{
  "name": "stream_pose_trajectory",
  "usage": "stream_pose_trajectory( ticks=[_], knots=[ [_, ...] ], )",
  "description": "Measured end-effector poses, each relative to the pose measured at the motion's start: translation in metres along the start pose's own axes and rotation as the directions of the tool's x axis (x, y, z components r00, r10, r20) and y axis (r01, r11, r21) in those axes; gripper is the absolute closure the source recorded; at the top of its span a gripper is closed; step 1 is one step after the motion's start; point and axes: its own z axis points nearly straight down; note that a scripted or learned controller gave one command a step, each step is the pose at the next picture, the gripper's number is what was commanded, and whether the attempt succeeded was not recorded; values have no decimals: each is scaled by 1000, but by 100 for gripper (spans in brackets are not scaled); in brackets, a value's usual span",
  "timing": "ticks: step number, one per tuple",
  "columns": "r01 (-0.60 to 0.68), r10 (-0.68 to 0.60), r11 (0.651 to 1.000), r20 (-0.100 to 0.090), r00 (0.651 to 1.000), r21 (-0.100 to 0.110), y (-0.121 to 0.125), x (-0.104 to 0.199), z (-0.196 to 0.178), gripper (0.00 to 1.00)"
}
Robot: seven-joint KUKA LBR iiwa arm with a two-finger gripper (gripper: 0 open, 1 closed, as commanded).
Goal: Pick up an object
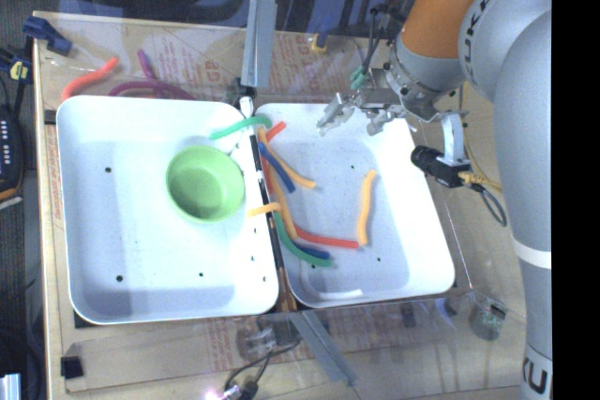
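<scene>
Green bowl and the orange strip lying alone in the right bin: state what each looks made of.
Green bowl: likely plastic, smooth, with a soft sheen and uniform colour. Orange strip: probably soft rubber or foam, matte; it lies in a gentle bend. Neither can be confirmed by sight.

overhead camera, slanted down, both bins point(84, 229)

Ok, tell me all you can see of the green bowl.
The green bowl is a small round bowl, light green, plain and smooth, plastic by the look of it. It stands upright with its mouth up and nothing visible inside. It sits on the floor of the left bin, toward that bin's right side, near the wall shared with the other bin. Nothing but the bin floor appears to touch it; the gripper is well away, over the right bin.
</scene>
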Motion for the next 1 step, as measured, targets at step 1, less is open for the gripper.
stream_pose_trajectory(
  ticks=[1],
  knots=[
    [-89,89,996,1,996,0,-18,-56,68,0]
  ],
)
